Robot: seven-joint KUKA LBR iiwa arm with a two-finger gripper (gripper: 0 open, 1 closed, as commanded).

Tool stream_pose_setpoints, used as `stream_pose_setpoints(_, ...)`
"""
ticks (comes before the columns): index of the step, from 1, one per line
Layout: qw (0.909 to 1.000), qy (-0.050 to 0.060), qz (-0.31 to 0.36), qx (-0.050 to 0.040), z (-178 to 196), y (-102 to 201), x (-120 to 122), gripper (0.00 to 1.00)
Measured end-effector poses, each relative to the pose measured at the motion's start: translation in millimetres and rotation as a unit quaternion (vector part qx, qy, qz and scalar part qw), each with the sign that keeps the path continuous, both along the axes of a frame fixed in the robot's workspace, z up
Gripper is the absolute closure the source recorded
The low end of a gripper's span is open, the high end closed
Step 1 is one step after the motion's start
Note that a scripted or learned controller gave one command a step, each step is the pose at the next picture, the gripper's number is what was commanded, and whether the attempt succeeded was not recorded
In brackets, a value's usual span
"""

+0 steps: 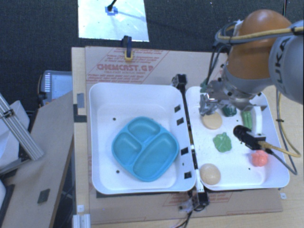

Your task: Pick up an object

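My gripper (207, 106) hangs low over the back left part of the right bin (280, 175), just above a pale tan disc (212, 122). A dark teal piece (230, 111) lies right beside it, partly under the wrist. A leafy green toy (222, 142) sits in the middle of the bin. At the front left rests a tan egg-shaped thing (210, 173), and at the right a salmon-pink piece (259, 158). A green stick (247, 117) and a white stick (259, 121) lie side by side at the back right. I see nothing held.
The left bin (102, 141) holds a blue divided plate (144, 147). A black-clipped divider (186, 127) separates the two bins. The arm's orange and grey body (259, 46) looms over the right bin's back edge.
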State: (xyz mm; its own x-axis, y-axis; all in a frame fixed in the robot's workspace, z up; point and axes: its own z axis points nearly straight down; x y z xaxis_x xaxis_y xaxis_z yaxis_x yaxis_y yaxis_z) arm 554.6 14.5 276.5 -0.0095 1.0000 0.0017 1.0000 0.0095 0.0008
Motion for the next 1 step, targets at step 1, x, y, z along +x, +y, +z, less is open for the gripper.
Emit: stream_pose_setpoints(1, 1.0, 0.001, 0.0, 0.0001, -6.4, 56.4, -16.4, 1.0)
